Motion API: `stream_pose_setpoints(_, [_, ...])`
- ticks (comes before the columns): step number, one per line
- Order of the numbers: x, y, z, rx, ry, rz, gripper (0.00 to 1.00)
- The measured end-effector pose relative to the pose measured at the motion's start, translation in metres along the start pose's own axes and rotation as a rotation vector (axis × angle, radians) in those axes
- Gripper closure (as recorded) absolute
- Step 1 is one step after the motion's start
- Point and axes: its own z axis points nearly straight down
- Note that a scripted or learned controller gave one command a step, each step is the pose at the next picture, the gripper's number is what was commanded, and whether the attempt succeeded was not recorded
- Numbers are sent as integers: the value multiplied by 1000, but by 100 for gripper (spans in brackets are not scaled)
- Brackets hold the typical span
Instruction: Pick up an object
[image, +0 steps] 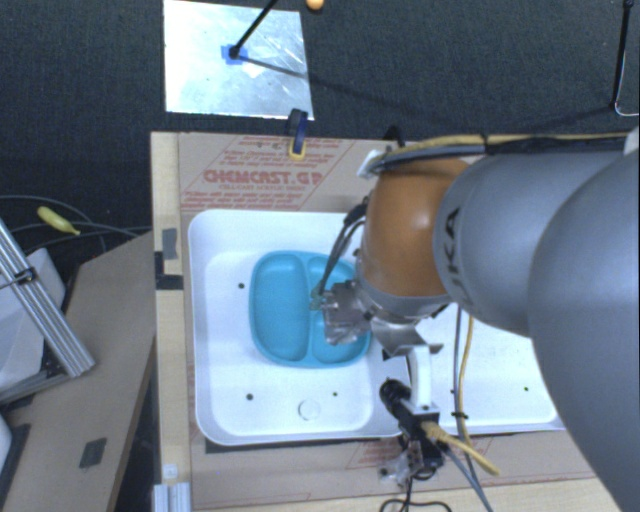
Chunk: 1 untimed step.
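Nearest to us, the grey arm (540, 250) fills the right side of the camera view, its orange band (405, 235) sitting just above the wrist. Below the wrist hangs the gripper (340, 322), low over the left white bin (225, 410), at the right-hand part of a blue divided dish (280, 305). The wrist hardware hides the fingertips, so we cannot tell whether the gripper is released or clenched, and we see nothing clearly held in it.

The blue dish is the only pickable thing we can make out (a shallow tray with two compartments, the left one in plain sight, the right one mostly under the gripper). It lies flat in the middle of the left bin, well inside the walls. A black cable fitting (400, 405) and yellow wires (460, 450) dangle by the bin's front edge, between the two bins.

We judge the step in hand to be the descent or the grasp itself: the gripper is right at the dish's central ridge or right rim. The next move calls for a firm pinch on a thin raised edge, then a straight lift; a smooth plastic rim could slip, so the lift would be the test.

Farther back, a cardboard sheet (265, 175) with red print lies under the bins, and beyond it a shiny foil-like panel (200, 60) rests on dark carpet.
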Motion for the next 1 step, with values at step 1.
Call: stream_pose_setpoints(1, [-53, 1, -18, -2, -6, 20, 100])
